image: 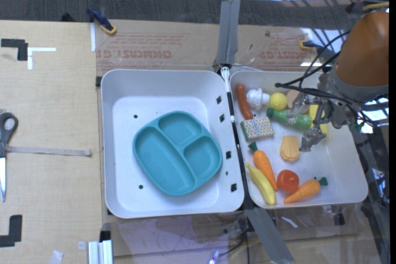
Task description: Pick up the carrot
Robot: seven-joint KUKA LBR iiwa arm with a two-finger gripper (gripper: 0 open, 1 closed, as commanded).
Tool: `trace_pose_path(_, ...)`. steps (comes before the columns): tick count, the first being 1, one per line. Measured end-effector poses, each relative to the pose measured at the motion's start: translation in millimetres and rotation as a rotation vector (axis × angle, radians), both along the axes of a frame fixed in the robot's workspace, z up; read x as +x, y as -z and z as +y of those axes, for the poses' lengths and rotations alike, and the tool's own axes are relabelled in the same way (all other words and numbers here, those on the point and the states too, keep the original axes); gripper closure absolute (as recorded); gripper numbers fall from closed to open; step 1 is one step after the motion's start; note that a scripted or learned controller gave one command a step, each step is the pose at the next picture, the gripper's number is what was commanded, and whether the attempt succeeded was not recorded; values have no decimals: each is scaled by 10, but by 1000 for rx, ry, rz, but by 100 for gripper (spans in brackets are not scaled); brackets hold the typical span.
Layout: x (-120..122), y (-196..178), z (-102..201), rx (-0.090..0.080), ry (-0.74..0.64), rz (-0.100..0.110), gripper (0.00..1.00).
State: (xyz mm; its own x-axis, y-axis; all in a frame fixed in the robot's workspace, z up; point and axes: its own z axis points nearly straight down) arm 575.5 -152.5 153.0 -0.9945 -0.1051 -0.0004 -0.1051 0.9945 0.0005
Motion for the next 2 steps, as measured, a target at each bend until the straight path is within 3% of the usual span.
trace_pose_path(1, -636, 583, 357, -1, 140, -18, 0)
trace_pose_path(2, -623, 500, 363, -1, 135, -16, 100)
